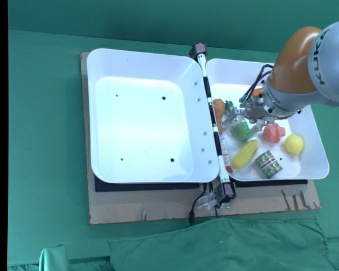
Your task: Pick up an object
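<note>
— What are you doing down there?

— I'm hanging my jaws (241,116) low in the right bin (316,171), at its left side, going for something to lift. The green piece (243,131) is lying just below them, the carrot (218,109) just to their left against the divider, and the red piece (273,132) a little to their right.

— Are they apart or together?

— I cannot tell; the wrist is covering them from above, and nothing is showing clamped between them.

— So how are you going to do it well?

— I'm judging the green piece the best bet, being nearest. I should be coming straight down over its middle, keeping clear of the carrot and the corn (246,154) below it, so that nothing gets nudged, then closing and lifting slowly.

— Anything trickier?

— The lemon (294,144) and the small can (268,164) are sitting farther off to the right and below; round things are likely to roll out.

— Any writing to read?

— "KUKA" is showing on my arm (327,61). The can's label is too small to read.
</note>
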Controlling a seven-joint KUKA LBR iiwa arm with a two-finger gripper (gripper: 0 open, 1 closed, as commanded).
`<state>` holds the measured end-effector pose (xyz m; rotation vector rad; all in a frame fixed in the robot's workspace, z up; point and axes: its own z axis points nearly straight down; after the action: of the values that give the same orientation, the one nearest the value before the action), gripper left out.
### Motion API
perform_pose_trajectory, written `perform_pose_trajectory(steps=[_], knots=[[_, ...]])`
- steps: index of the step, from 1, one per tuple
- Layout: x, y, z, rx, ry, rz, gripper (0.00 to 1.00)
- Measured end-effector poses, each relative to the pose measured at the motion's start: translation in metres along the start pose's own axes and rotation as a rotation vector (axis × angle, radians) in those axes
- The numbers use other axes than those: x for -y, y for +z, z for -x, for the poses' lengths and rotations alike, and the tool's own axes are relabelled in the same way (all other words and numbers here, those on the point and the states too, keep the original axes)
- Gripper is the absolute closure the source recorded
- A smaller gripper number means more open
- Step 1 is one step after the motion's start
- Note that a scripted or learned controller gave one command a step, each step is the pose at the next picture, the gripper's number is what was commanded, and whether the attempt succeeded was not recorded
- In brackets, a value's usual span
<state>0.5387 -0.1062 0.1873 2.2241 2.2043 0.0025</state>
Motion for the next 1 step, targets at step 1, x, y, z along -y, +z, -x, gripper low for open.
perform_pose_trajectory(steps=[1], knots=[[-0.0018,-0.0139,0.0005,0.002,0.001,0.009,1.00]])
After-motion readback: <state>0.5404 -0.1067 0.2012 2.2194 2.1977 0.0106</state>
